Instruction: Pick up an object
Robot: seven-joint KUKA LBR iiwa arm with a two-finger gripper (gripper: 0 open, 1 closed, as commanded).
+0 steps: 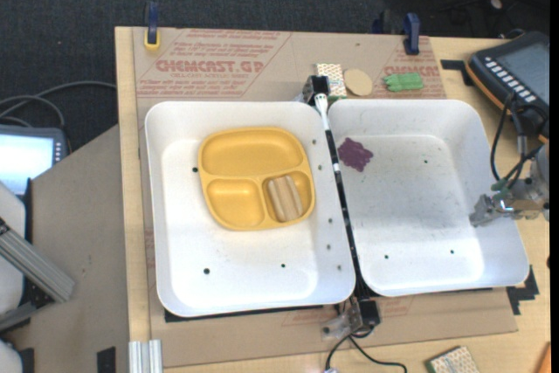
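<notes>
Two shallow white bins are sitting side by side on the surface (262, 57), which is carrying a brown board printed with red lettering. The left bin (175, 275) is holding a yellow divided plate (253, 157), lying flat toward the upper middle of the bin. A tan, ridged, roll-like object (282, 196) is resting in the plate's lower right compartment, while the plate's other two compartments are showing only bare yellow. The right bin (419, 258) is holding a small purple object (355, 154) lying near its upper left corner, just beside the seam where the two bins are meeting. The end effector (500, 207) is hanging over the right rim of the right bin, well apart from the purple object and from the plate; whether it is released or clenched I cannot tell, and nothing is showing in its grasp. Beyond the bins' far edge, a green object (403, 82), a round tan disc (357, 82) and a small patterned piece (329, 74) are lying on the board, near one another. Two blue clamps (410, 32) are gripping the board's far edge.
</notes>
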